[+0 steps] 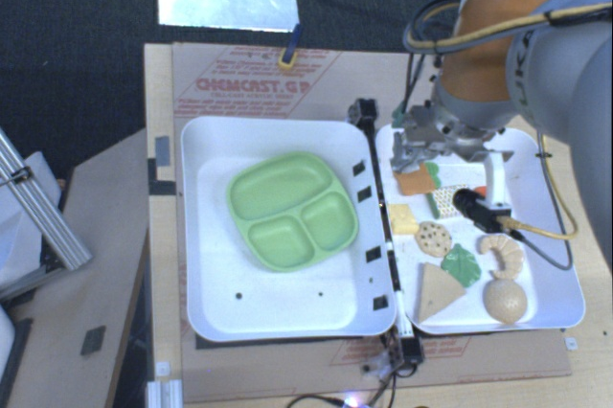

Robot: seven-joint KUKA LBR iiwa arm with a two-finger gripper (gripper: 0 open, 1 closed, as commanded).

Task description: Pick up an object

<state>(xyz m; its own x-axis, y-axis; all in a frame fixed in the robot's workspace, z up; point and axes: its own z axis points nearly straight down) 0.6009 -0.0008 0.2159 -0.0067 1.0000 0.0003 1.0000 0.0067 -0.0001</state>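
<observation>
Two white bins side by side on a cardboard sheet (254, 80). In the left bin (196, 234), a green plate (292, 210) with three compartments, lying flat near the middle.

Gripper (414, 152) low over the right bin (567, 296), toward 11 o'clock from the middle of that bin. Apart or together: not possible to tell, hidden under the wrist. Right at its 6 o'clock, an orange slab (412, 181), flat on the bin floor; touching the gripper or not, also not possible to tell.

Things for picking, all in the right bin:
- Just beside the slab at 3 o'clock, a small green piece (433, 172).
- At 5 o'clock of the slab, a pale cracker (443, 201) with green dots.
- At 6 o'clock of the slab, close to the left wall of the bin, a yellow cheese piece (403, 220).
- At 4 o'clock of the cheese, just beside, a round cookie (434, 238) with dark chips.
- At 4 o'clock of the cookie, a green leaf (462, 264), touching a tan wedge (436, 293) at its 7 o'clock.
- At 2 o'clock of the leaf, a curved pastry (503, 250); at 6 o'clock of the pastry, a beige ball (505, 300).
- At 3 o'clock of the gripper, a white stick (494, 174).
</observation>
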